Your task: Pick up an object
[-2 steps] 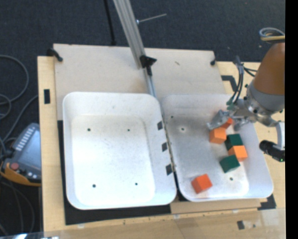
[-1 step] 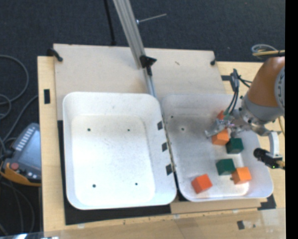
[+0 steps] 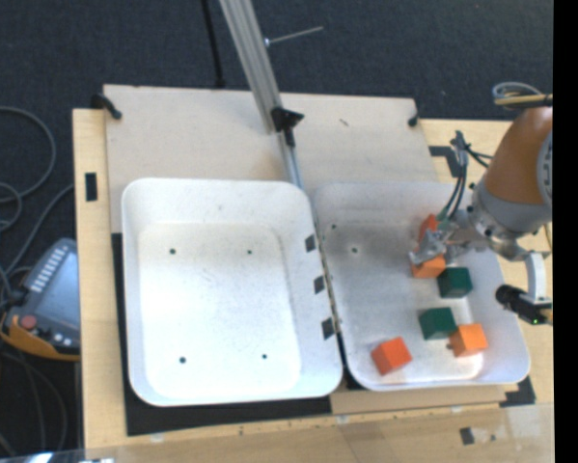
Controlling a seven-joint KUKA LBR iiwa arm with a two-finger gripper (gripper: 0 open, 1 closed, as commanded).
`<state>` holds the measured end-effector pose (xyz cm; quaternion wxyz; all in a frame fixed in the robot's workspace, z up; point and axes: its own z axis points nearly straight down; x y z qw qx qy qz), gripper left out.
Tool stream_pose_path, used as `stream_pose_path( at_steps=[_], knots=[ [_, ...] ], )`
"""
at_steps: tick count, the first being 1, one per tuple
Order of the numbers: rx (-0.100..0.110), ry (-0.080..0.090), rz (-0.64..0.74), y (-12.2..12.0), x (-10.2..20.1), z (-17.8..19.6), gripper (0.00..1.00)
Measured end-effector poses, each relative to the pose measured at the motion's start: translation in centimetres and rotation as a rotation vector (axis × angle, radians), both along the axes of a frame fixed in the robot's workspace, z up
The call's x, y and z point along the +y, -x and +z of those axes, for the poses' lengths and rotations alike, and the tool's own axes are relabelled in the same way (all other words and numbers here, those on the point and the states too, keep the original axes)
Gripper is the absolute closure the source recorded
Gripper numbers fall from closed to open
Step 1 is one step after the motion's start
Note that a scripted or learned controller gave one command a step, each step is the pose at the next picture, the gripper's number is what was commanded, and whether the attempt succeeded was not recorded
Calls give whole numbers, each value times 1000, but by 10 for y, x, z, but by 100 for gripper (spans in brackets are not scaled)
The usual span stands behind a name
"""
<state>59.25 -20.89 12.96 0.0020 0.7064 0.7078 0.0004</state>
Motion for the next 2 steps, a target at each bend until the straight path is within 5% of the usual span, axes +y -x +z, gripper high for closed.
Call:
stream_pose_path(
  at_steps=[1, 2],
  knots=[
    [-13, 3, 6, -57, 59, -26, 100],
    [-6, -1, 4, -72, 114, 74, 100]
  ],
)
